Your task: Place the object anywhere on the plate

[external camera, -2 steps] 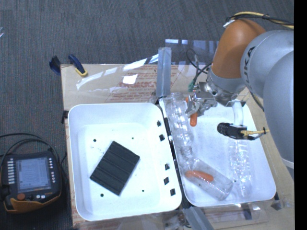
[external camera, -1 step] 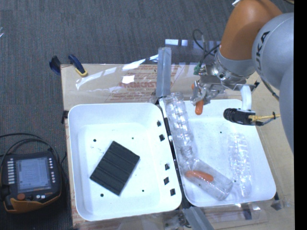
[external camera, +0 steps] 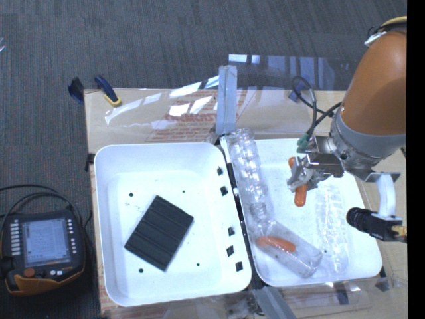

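The plate (external camera: 159, 232) is a black ribbed rectangle lying at a slant on the floor of the left bin (external camera: 113, 171). My gripper (external camera: 301, 178) hangs over the middle of the right bin (external camera: 279, 148), well to the right of the plate. A small orange sausage-shaped object (external camera: 301, 196) runs up through the fingers, one end showing above them and the other below. The gripper is shut on it. A second orange piece (external camera: 275, 244) lies near the right bin's front, beside or under a clear bottle.
Clear plastic bottles lie in the right bin: one long one (external camera: 249, 175) along its left wall, one (external camera: 332, 228) at the right, one (external camera: 292, 251) at the front. A raised divider with black clips (external camera: 229, 211) separates the bins. A teach pendant (external camera: 43, 244) sits far left.
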Robot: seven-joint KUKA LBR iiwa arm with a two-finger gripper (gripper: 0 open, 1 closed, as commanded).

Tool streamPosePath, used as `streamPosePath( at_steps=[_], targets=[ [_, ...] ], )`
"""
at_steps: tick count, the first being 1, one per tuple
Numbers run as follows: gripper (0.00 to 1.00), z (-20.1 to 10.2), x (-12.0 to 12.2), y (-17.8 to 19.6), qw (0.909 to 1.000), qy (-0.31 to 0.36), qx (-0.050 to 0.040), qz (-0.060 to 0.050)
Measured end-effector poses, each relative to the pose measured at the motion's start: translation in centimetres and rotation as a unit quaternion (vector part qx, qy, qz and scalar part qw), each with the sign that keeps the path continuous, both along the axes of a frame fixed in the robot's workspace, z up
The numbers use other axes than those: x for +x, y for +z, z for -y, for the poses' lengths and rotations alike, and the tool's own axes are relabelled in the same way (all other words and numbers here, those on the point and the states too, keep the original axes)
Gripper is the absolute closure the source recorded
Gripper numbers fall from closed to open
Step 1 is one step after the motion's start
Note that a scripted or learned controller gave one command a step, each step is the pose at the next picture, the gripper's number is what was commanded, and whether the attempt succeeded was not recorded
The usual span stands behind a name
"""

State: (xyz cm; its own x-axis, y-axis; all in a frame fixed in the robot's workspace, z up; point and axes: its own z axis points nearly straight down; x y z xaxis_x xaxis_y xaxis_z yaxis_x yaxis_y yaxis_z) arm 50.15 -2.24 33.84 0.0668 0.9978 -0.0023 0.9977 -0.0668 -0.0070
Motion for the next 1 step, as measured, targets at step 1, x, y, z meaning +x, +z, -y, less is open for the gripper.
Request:
streamPosePath(
  at_steps=[1],
  targets=[
    [1.0,-2.48,8.58,-2.31,1.0,0.002,0.0001,-0.001]
  ],
)
